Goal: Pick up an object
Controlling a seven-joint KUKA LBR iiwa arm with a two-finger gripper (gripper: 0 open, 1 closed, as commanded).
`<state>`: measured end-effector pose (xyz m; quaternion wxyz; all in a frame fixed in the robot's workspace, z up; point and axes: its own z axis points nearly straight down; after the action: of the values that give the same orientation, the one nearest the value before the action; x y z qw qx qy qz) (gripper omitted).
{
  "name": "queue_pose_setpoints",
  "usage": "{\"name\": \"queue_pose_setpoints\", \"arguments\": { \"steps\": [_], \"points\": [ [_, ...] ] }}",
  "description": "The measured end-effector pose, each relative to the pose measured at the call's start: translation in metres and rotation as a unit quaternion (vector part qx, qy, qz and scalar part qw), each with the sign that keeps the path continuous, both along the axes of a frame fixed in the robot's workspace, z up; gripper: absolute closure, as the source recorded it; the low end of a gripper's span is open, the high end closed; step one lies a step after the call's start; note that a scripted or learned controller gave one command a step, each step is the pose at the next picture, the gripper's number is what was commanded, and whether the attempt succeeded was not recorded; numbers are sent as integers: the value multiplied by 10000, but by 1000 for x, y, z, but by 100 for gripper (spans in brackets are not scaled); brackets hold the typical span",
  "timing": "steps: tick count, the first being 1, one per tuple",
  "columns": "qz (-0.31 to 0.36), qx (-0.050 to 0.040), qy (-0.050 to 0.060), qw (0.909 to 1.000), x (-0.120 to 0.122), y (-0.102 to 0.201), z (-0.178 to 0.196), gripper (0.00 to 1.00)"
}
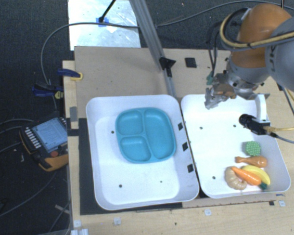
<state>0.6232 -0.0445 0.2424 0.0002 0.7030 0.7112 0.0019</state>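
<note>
We see the gripper (214, 98) hanging over the far left corner of the right bin (211, 151). We cannot tell how its hand is set; it is blurred and seen from above.

The candidate objects sit in a tight cluster at the near right corner of that bin, well apart from the gripper: a green piece (253, 148), a toy drumstick (252, 160), a banana (258, 173), a carrot (247, 175) and a pale rounded piece (234, 179). The left bin (102, 154) holds a blue divided plate (145, 135).

Risks, in our judgement:
- The pieces touch or overlap, so a descent may catch two at once or shove neighbours aside.
- The cluster is close to the bin's wall and corner, which may block a finger or push the grasp off-centre.
- The carrot lies partly on the pale piece and against the banana, so it may roll or slip out.

Orientation: the carrot's long axis runs diagonally, upper left to lower right. The drumstick lies roughly left-right, its thin end to the left. The banana lies roughly parallel to the carrot.
</note>
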Motion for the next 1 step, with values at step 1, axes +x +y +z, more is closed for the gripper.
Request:
{"name": "queue_pose_setpoints", "arguments": {
  "steps": [1],
  "points": [
    [1,1,-2,10000,12,62,-2,100]
  ]
}}
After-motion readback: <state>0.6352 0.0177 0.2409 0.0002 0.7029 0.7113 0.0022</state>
